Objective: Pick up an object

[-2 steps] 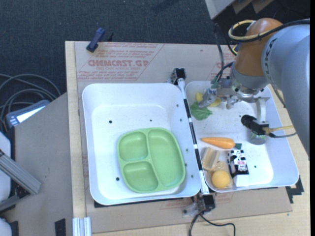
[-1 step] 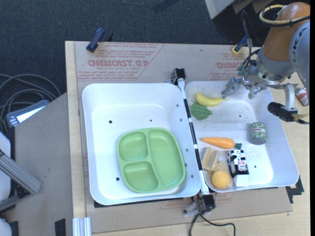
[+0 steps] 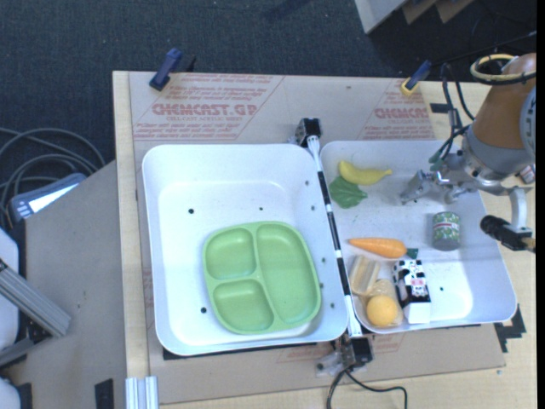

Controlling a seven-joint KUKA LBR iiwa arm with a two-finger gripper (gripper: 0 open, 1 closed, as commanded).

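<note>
My gripper (image 3: 426, 186) hangs over the right bin (image 3: 477, 309), up toward its 1 o'clock corner, reaching in from the 3 o'clock side of the view. Its metal fingers point toward 9 o'clock, and from this slanted look-down I cannot tell how far apart they stand; nothing shows between them.

The things to pick all lie in that right bin. A yellow banana (image 3: 364, 174) rests near the bin's 11 o'clock corner, with a green leaf-shaped piece (image 3: 347, 193) touching it just at 7 o'clock. A small green can (image 3: 445, 229) stands upright just at 5 o'clock of my gripper, near it but apart. An orange carrot (image 3: 378, 247) lies across the bin's left half, roughly at its middle height. Toward 6 o'clock the objects crowd together: a pale yellow wedge (image 3: 364, 274), an orange ball (image 3: 383, 311) just below it, and a black-and-white toy (image 3: 412, 279) sitting beside a white block (image 3: 417, 312) (these two look to be touching).

The left bin (image 3: 170, 228) holds a green divided plate (image 3: 260, 276) with three compartments, lying toward the bin's 5 o'clock side. Both bins sit side by side on the tabletop (image 3: 213, 105), a brown board with red lettering.
</note>
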